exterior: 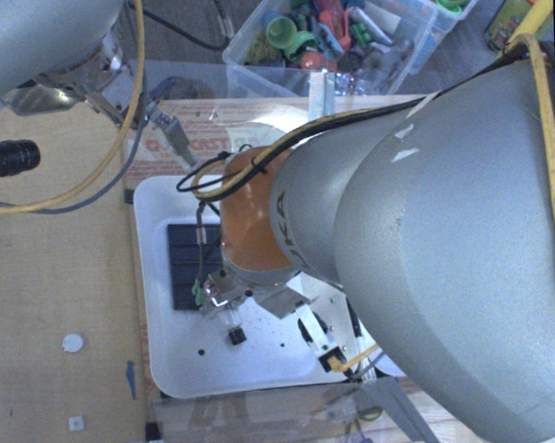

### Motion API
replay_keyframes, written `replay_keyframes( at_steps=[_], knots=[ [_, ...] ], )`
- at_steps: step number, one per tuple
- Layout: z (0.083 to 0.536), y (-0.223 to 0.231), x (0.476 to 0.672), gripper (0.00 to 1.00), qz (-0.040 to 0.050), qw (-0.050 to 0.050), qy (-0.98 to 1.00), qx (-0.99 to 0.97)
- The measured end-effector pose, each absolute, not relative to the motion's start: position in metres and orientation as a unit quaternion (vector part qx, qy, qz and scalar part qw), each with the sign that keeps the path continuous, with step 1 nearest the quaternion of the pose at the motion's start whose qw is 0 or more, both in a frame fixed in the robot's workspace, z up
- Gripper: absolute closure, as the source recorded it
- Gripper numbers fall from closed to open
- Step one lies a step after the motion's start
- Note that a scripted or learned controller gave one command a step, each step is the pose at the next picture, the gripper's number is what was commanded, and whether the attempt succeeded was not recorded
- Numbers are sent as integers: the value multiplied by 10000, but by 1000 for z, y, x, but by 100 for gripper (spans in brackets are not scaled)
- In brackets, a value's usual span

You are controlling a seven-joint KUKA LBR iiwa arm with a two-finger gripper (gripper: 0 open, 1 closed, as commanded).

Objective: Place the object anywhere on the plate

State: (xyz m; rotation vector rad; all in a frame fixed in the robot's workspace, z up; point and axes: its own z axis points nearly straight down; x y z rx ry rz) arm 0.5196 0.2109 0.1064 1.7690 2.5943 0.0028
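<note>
A dark ridged rectangular slab (183, 266) lies flat in the left part of the white bin (158, 221), its right side hidden under the arm. My gripper (221, 306) hangs low over the bin, just off the slab's lower right corner, below the orange wrist band (250, 226). A small black piece (235, 335) sits on the bin floor right under the gripper; I cannot tell whether it is held. A pale rounded shape (255, 134), possibly the plate, peeks out behind the arm at the bin's far edge.
The big grey arm (426, 255) covers the right half of the view. A clear tub of colourful toys (343, 29) stands at the back. A black dot (201, 351) marks the bin floor. A white disc (72, 342) lies on the wooden bench to the left.
</note>
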Motion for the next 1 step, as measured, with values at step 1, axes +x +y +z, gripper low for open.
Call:
replay_keyframes(
  at_steps=[1],
  knots=[
    [122,207,569,100,-1,2,7342,6790]
  ],
)
